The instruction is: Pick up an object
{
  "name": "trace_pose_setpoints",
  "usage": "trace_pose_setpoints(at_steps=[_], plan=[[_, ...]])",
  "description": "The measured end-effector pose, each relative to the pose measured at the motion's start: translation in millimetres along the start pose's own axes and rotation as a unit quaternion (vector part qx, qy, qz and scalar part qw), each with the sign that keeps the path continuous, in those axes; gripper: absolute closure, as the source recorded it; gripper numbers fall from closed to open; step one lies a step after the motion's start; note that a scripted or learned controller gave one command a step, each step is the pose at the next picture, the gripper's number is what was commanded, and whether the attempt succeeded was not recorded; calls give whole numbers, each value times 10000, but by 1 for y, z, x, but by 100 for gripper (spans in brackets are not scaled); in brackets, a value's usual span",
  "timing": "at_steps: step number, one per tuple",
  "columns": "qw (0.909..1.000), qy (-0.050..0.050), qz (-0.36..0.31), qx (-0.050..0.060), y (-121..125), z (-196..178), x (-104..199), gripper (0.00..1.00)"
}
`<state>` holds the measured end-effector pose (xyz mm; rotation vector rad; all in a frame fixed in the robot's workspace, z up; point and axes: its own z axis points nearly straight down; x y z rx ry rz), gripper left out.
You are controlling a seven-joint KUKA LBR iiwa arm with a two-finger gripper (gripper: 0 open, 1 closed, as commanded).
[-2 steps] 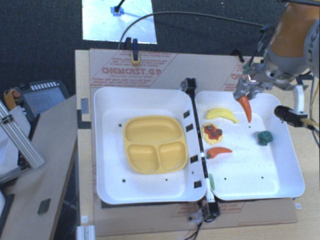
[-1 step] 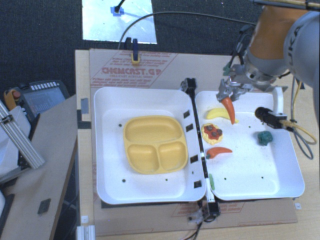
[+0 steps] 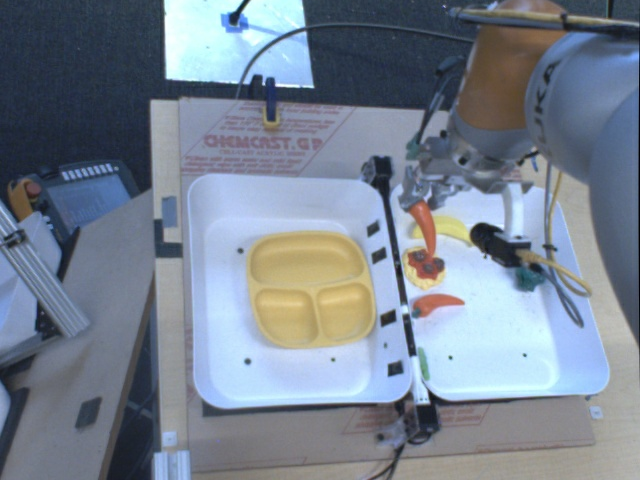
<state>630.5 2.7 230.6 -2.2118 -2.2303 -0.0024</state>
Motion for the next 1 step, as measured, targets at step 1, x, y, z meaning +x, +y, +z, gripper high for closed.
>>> trace_pose_setpoints(at_steps=[1], plan=[[10000, 5, -7, -7, -6, -9, 52, 100]])
